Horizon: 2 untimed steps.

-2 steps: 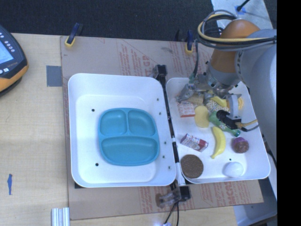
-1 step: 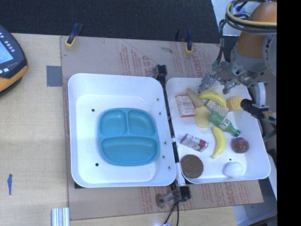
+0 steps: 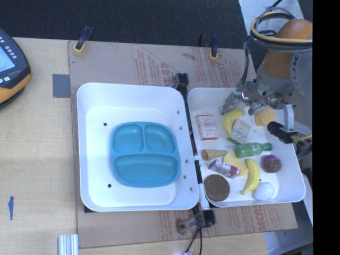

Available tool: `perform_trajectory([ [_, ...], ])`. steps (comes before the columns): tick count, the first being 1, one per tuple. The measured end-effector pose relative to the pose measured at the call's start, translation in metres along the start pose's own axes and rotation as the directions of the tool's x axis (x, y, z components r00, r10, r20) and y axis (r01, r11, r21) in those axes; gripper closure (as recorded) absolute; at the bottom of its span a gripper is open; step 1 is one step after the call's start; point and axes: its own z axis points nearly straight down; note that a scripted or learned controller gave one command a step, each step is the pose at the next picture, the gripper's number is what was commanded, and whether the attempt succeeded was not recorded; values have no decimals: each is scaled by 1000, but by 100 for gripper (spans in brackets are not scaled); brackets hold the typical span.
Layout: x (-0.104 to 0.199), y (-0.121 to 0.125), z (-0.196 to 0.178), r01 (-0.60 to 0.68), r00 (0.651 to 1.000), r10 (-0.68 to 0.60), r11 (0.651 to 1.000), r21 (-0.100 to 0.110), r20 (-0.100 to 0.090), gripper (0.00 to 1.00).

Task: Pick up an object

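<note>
The right bin (image 3: 297, 195) holds several small items. Among them are a red-and-white packet (image 3: 206, 127), a yellow fruit (image 3: 229, 124), a checkered packet (image 3: 240, 130), a yellow corn piece (image 3: 264, 116), a green bottle (image 3: 253, 150), a purple fruit (image 3: 271, 163), a banana (image 3: 251, 176), a white ball (image 3: 264, 190), a brown round cookie (image 3: 217, 187), a cone (image 3: 212, 154) and a small red-labelled tube (image 3: 225, 168). My gripper (image 3: 245, 105) hangs over the bin's far side, open. One finger stands beside the yellow fruit and the other beside the corn, with nothing between them.
The left bin (image 3: 90, 105) holds a blue divided plate (image 3: 144, 154). A black latch (image 3: 181, 81) sits between the bins at the back. Blue clamps (image 3: 213, 45) pin the cardboard mat. An orange-and-grey device (image 3: 10, 62) lies at the far left.
</note>
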Motion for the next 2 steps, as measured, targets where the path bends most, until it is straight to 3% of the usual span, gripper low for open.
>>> perform_trajectory([
  [1, 36, -23, 14, 2, 1000, -2, 1000, -14, 9, 0],
  [2, 34, -22, 2, 2, 1000, -2, 1000, -11, 8, 100],
])
